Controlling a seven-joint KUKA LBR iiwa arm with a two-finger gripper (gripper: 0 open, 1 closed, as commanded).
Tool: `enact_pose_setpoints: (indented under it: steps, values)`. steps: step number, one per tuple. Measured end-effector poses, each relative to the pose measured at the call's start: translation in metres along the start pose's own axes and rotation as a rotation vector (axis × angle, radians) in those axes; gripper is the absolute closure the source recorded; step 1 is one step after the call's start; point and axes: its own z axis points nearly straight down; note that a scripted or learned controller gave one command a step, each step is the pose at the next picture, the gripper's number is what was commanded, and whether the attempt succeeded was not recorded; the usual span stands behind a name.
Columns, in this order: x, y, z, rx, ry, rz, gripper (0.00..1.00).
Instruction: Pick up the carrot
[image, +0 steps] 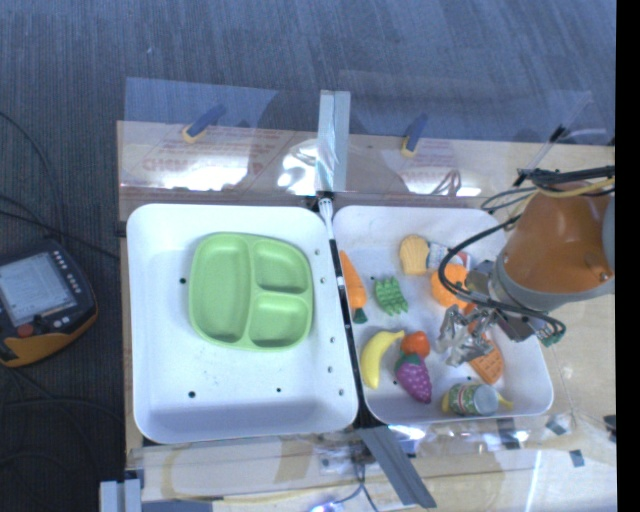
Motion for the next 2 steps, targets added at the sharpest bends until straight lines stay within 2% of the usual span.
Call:
enact_pose_setpoints:
  steps: [1, 2]
  values:
    - [0.0003, 0.0006, 0.001, -0.002, 0.002, 0.0, 0.0]
    - [-0.0014, 0.001, -0.0069, -0.001, 0.001, 0.0, 1.0]
